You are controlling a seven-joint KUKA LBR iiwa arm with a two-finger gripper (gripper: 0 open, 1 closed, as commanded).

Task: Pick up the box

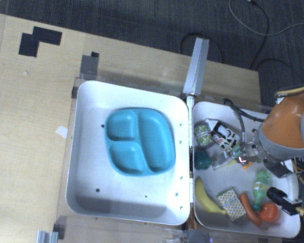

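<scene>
The box [232, 203], small with a dotted grey and tan pattern, lies tilted near the front of the right bin [289, 230]. It sits between a banana [206, 197] and an orange-red carrot-like toy [257, 212]. My gripper [234, 150] hangs over the back middle of this bin, well behind the box and apart from it, above a cluster of small items. The grey arm with its orange band [286, 122] reaches in from the right.
A blue divided plate [139, 140] lies in the left bin [79, 192]. In the right bin there are also a green patterned packet [202, 132], a dark teal object [202, 160], a black and white item [222, 134] and a green bottle [261, 185].
</scene>
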